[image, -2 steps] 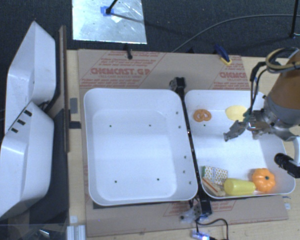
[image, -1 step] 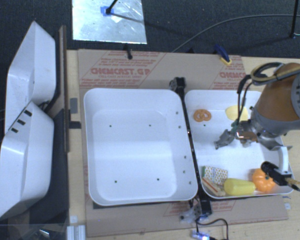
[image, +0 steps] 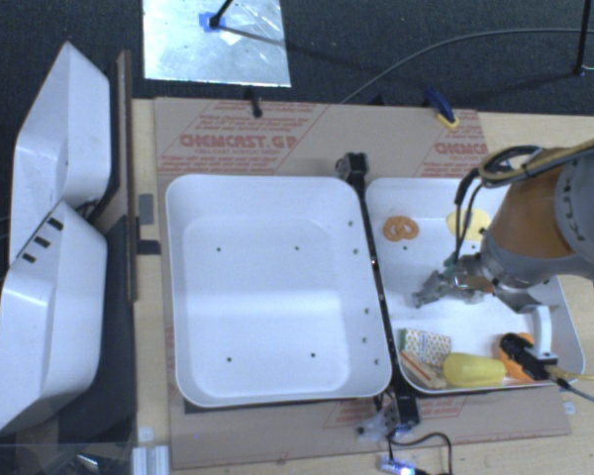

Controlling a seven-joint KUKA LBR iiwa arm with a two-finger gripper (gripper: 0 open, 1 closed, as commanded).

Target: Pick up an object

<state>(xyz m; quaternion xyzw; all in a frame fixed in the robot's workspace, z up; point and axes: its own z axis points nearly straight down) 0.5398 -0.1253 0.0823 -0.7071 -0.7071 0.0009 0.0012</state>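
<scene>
Grey arm point(image: 564, 216) w/ tool point(image: 431, 290) low in right bin point(image: 574, 339), finger state unclear, near orange pretzel point(image: 400, 230) & yellow lemon point(image: 473, 369).

Hand point(image: 428, 292) low in right bin point(image: 416, 198) (pretzel point(image: 400, 230), lemon point(image: 473, 369) nearby).
</scene>
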